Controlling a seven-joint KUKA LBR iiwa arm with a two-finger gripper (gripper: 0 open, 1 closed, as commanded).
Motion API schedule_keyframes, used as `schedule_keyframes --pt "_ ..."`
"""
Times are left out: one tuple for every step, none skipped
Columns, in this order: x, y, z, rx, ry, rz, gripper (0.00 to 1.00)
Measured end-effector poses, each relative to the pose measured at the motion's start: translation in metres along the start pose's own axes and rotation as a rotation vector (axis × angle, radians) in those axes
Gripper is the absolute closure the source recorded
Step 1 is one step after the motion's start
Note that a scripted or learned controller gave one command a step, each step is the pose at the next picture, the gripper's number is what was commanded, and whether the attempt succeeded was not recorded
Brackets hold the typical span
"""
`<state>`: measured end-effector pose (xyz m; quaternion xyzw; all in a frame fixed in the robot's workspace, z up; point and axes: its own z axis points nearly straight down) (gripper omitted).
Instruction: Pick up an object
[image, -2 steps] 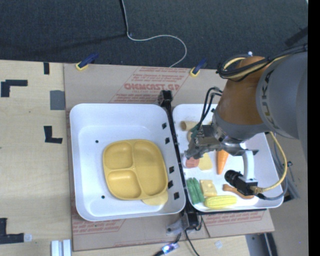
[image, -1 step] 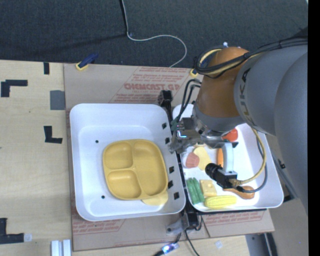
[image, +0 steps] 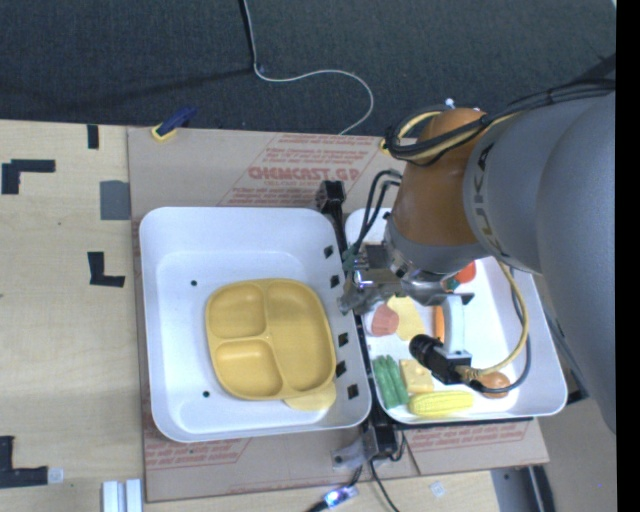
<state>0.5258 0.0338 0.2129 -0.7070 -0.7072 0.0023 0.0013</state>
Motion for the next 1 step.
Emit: schedule_keyframes --pt "-0.0041 0.0046 -0.0039 -0.003 0.001 -0.001 1.0"
